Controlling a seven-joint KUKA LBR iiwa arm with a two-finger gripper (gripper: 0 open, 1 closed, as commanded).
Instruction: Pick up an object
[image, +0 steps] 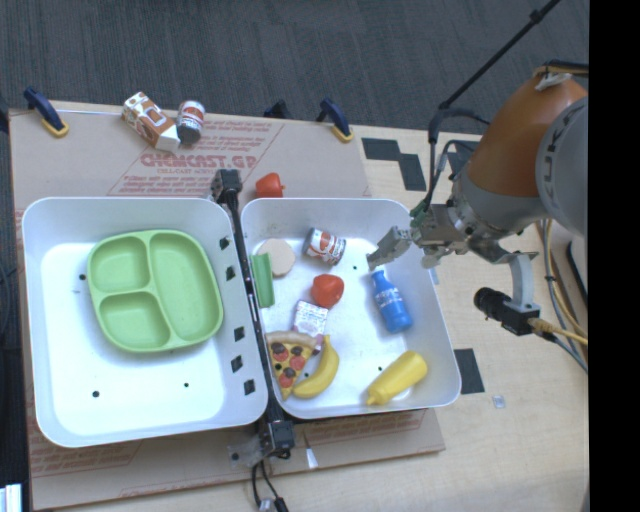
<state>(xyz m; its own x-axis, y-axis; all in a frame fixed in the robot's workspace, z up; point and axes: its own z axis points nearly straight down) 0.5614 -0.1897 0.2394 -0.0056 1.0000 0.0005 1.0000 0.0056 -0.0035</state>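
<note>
Fixed overhead camera, slanted down, both bins (40, 300)

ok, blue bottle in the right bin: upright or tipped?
Tipped. The blue bottle lies flat on the right bin floor, full side showing, cap pointing toward the gripper.

A green divided plate (153, 290) lies in the left bin (60, 400). Behind the bins, a small carton (148, 119) and a can (190, 121) rest on cardboard (300, 150); blue clamps (46, 110) grip its edge.
</note>
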